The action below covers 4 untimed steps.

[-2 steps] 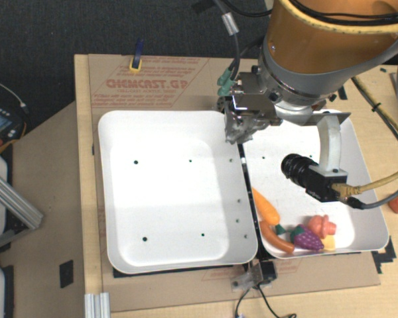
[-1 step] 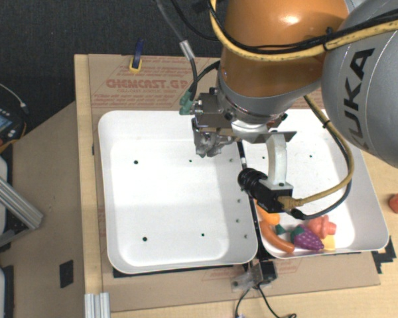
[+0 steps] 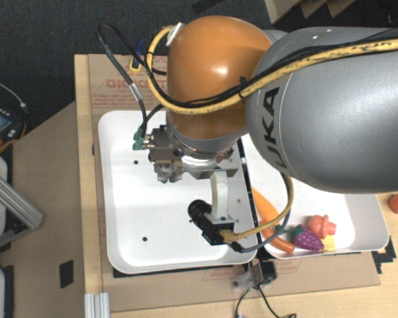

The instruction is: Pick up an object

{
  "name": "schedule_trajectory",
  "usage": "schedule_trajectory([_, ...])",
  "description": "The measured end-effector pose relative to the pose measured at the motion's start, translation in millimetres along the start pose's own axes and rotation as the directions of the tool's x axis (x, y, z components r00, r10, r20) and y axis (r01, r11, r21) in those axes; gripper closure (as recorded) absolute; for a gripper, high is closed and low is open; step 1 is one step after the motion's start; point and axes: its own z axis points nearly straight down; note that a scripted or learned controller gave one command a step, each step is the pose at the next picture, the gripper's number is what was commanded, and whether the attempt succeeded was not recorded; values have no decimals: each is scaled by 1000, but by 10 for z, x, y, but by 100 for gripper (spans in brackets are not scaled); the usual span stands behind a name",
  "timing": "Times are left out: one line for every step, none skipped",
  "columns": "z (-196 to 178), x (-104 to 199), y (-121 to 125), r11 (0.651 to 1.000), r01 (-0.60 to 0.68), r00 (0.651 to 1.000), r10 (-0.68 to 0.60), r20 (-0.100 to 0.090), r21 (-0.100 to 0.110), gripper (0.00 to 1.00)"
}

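My gripper point(image 3: 168, 166) hangs over the back middle of the left bin point(image 3: 123, 197), largely hidden under the orange wrist band and the grey arm. I see nothing held beneath it. In the right bin point(image 3: 368, 225), near its front edge, lie an orange carrot point(image 3: 268, 212), a purple bunch of grapes point(image 3: 306, 239), a pink-red toy point(image 3: 322, 224) and a small yellow piece point(image 3: 329, 243). The arm covers most of the right bin.
A red object point(image 3: 397, 203) peeks out at the far right edge under the arm. Both bins rest on a cardboard sheet point(image 3: 93, 91). Two tiny dark specks point(image 3: 144, 238) mark the left bin's floor.
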Motion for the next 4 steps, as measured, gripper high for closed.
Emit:
schedule_trajectory([448,-44,644,1000,-8,1000,8,0,-9,100])
schedule_trajectory([2115,-36,896,1000,-7,1000,7,-5,-14,100])
schedule_trajectory([2103,-899,1543,1000,-14,1000,14,3,-15,100])
schedule_trajectory([937,-385,1876,1000,-1,1000,1,-7,-25,100])
